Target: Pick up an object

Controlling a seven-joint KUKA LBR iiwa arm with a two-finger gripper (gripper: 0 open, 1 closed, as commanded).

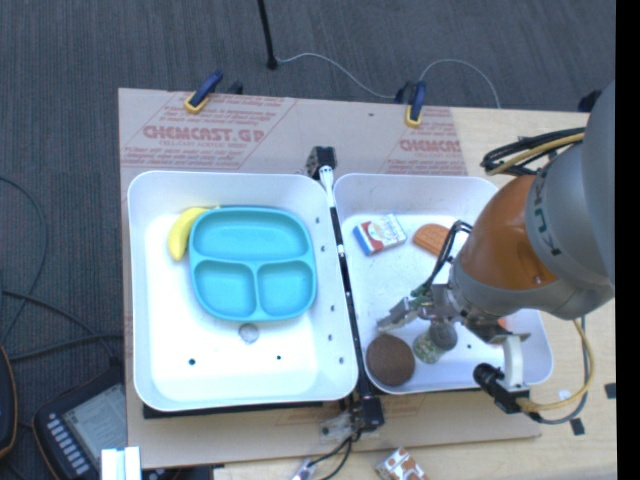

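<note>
In the right bin (pixel 520 363), a brown ball (pixel 390 359) rests at the front left corner. A small red and white box (pixel 381 234) and an orange flat piece (pixel 431 237) lie near the back wall. My gripper (pixel 424 330) hangs low over the bin floor, just right of and behind the brown ball and apart from the box. The grey arm with its orange band (pixel 505 248) covers the bin's right half.
The left bin (pixel 150 268) holds a blue divided plate (pixel 252 264), a yellow banana (pixel 181 231) at the plate's left edge, and a small grey object (pixel 248 334) in front of it. Cables trail off the bench's front right corner.
</note>
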